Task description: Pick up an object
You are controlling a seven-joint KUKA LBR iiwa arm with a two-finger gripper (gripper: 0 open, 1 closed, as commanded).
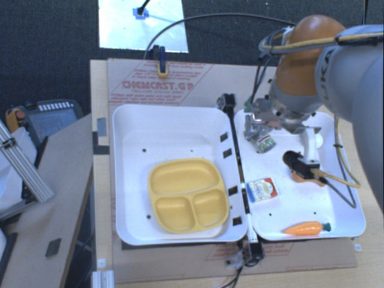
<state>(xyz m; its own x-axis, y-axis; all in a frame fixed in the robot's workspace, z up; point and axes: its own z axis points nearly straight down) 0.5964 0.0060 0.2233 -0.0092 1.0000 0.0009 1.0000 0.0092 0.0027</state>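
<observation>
My gripper [257, 126] hangs low over the back left part of the right bin [345, 212], under the orange band of the wrist. A small green and white packet [265, 142] lies right below and in front of it, touching or nearly touching; whether it is held I cannot tell. A small white carton with a red and yellow label [261, 189] lies near the bin's left wall. An orange toy carrot with a green tip [307, 227] rests near the front edge.
The left bin [129, 137] holds a yellow divided plate [188, 194] towards its front. A black divider with clips [235, 161] runs between the bins. The grey arm covers the right bin's back right corner.
</observation>
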